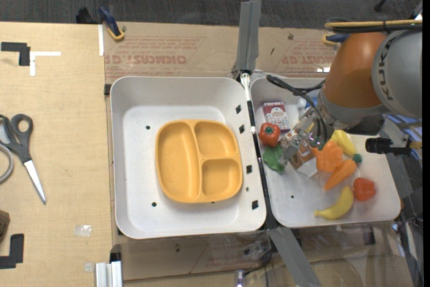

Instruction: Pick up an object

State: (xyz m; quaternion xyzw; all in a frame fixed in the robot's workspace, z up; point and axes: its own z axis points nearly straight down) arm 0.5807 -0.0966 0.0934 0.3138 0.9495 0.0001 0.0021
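My gripper (299, 140) hangs low in the right bin (295, 206), over its left middle, among the toy food. A red tomato (269, 134) and a green piece (274, 158) lie just to its left. A small red and white carton (274, 113) sits behind it. To its right are an orange pepper (329, 156), a carrot (340, 173) and a yellow piece (344, 142). A banana (336, 206) and a red fruit (363, 189) lie near the front right corner. The gripper's body hides what is directly under it.
The left bin (134, 165) holds a yellow divided plate (199, 160). Scissors (24, 152) lie on the bench at the far left. A blue clamp (111, 23) sits at the back on the cardboard. The arm's orange band (356, 70) looms over the right bin's back.
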